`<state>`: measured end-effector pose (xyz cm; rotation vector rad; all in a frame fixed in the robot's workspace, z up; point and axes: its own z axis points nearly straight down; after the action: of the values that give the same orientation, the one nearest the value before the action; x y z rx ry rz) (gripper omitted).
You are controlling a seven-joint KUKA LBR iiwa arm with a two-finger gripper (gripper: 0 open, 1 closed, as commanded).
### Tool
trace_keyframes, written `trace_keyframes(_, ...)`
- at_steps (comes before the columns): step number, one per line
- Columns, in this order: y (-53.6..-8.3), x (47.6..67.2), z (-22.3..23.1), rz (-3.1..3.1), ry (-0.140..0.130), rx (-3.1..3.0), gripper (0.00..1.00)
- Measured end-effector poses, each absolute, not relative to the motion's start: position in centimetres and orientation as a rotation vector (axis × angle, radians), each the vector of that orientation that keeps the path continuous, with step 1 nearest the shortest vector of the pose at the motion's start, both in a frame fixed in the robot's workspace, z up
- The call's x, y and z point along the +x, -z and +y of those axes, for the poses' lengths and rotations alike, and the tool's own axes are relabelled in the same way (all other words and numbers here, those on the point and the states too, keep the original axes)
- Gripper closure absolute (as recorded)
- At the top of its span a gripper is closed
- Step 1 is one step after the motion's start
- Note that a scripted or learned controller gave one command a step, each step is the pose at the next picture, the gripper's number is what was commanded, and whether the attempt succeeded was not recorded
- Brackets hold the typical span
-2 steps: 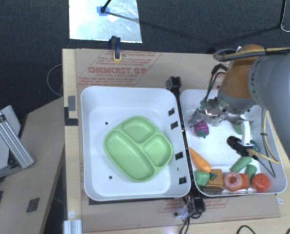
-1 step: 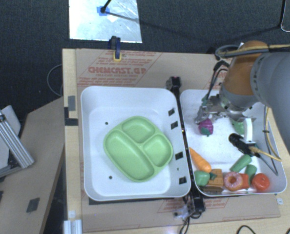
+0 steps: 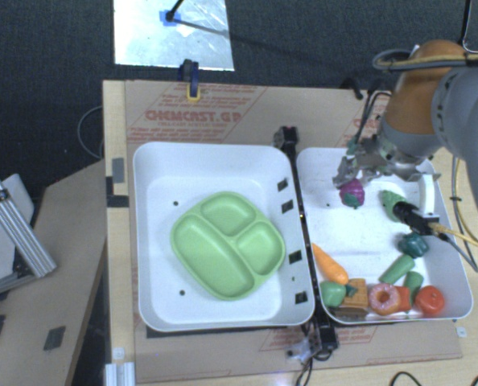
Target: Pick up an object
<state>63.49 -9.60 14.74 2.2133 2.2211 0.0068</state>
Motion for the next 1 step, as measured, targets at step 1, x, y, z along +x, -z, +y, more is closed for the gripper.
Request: trace_keyframes(1, -19.71, 62.90, -9.10, 2.224, -0.007, 2.212, 1.00)
